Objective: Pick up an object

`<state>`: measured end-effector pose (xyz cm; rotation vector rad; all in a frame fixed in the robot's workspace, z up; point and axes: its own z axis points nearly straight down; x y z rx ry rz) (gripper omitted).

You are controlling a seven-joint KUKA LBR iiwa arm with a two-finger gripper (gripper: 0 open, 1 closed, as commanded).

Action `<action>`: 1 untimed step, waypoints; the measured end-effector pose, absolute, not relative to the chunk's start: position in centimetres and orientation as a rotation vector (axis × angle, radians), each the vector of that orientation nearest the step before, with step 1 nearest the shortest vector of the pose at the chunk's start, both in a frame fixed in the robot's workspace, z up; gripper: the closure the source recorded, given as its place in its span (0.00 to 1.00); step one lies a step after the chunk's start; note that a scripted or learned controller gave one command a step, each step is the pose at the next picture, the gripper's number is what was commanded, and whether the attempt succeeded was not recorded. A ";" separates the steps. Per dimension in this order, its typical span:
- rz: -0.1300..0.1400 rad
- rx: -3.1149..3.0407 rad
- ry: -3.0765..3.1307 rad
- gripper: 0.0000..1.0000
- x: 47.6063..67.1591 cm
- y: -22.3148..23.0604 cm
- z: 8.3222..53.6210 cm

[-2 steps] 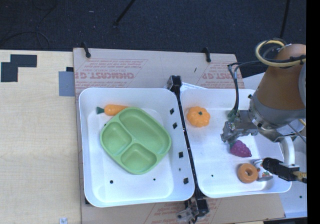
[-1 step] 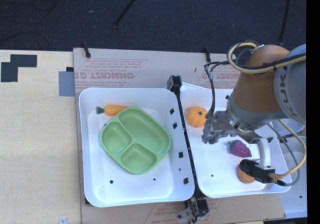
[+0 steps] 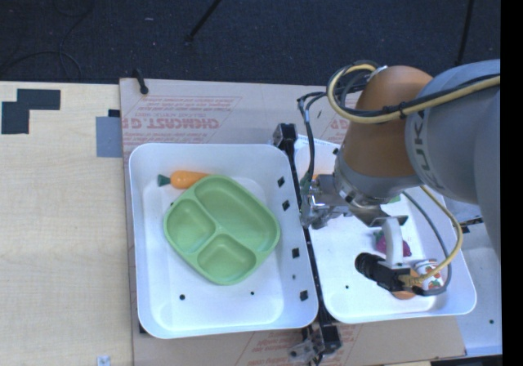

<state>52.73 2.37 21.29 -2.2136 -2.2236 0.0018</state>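
Placement is explained by the task: loose items are scattered in 2 shallow bins so that any 1 of them can be taken from above. The claw (image 3: pixel 319 209) is hung low over the right bin (image 3: pixel 351 307), close to that bin's wall beside the divider. Whether it is open or closed cannot be told, as it is largely masked by the wrist, and nothing is seen to be held in it.

The nearest candidates lie on the arm's side of the claw: a small purple item (image 3: pixel 381 239) near it, and past that an orange item (image 3: pixel 403 294) by the bin's near rim. On the claw's opposite side, across the divider in the left bin (image 3: pixel 155 307), a green divided plate (image 3: pixel 221 228) is laid flat, with an orange carrot toy (image 3: pixel 189 179) just beside its far rim.

The arm (image 3: pixel 458 136) is reached in from the right, its orange band (image 3: pixel 388 123) arched over the right bin and the wrist turned downward. No pickup is judged to have been made yet, and the purple item is judged the likeliest target.
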 end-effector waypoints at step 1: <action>0.003 -2.214 -2.223 1.00 53.1 7.3 20.8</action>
